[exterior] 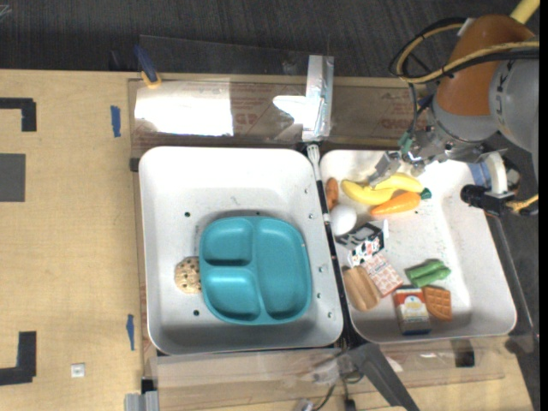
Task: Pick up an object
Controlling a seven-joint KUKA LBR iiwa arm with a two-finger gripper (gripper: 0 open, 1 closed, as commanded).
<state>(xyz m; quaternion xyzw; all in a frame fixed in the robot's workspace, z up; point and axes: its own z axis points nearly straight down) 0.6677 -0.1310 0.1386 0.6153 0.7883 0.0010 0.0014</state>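
Your gripper (pixel 390 168): metallic, over right bin's (pixel 492 255) far end, jaw state unreadable | banana (pixel 372 190): smooth, curved, just below it, touching carrot (pixel 399 202) | cookie (pixel 187 274): half-hidden by glossy teal tray (pixel 254 268)

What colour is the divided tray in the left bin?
Teal, the divided tray, seen clearly in the camera view.

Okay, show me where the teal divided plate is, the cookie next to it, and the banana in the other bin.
teal divided plate (pixel 254 268): camera view, on the ridge between its compartments.
cookie (pixel 187 275): camera view, on its visible left half beside the plate.
banana (pixel 370 192): camera view, on the middle of its yellow body.
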